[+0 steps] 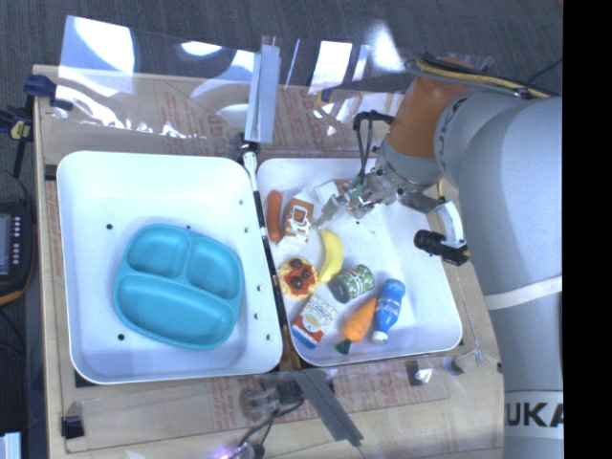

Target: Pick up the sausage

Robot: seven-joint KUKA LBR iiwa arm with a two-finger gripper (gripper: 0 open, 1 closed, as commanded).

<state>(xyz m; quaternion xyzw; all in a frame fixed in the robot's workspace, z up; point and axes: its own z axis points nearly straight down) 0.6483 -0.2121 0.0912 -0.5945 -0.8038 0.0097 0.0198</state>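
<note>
Hovering over the far part of the right bin, your gripper points left toward the divider, and you cannot tell from this slanted view whether it is spread or closed; nothing shows clamped in it. Beneath and just left of it lies a small flat packet, white with an orange print, probably soft card or foil.

Your sausage sits one item further left, a short reddish-brown cylinder with rounded ends, lying lengthwise tight against the bin's left wall. That placement matters: the wall crowds one side and the packet crowds the other, so a straddling grasp has little room, I'd judge.

Moving outward, a curved yellow banana lies nearer the middle, smooth and glossy like plastic. Beside it rests a green can on its side, and a blue bottle with a white cap lies slanted. An orange carrot tapers toward the near wall, and a small carton sits left of it. A round pizza-like toy lies by the divider.

In the left bin you have a turquoise tray with three compartments, smooth moulded plastic.
</note>
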